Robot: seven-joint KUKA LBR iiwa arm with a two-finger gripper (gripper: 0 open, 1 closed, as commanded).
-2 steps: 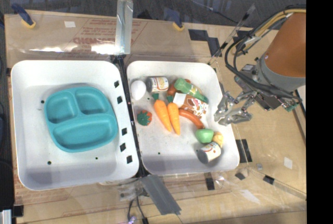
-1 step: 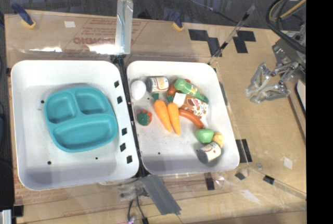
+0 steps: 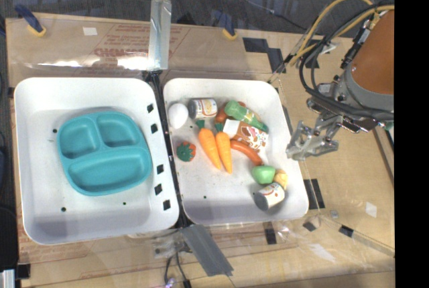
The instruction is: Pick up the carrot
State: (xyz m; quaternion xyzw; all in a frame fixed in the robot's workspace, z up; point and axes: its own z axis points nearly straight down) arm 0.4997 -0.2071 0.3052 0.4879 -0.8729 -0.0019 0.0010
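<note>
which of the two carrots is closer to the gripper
The right-hand carrot, lying beside the red sausage; the other carrot lies further from the gripper, nearer the strawberry.

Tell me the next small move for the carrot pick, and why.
Probably shift the gripper left over the right bin, toward the carrots. It hangs outside that bin's right rim, while the two carrots lie side by side near the bin's middle, untouched.

You've got two orange carrots [image 3: 216,148] lying flat, side by side and touching, mid right bin. Green tops point toward 11 o'clock, tapered tips toward 5. Nothing grips them, nothing covers them.
</note>
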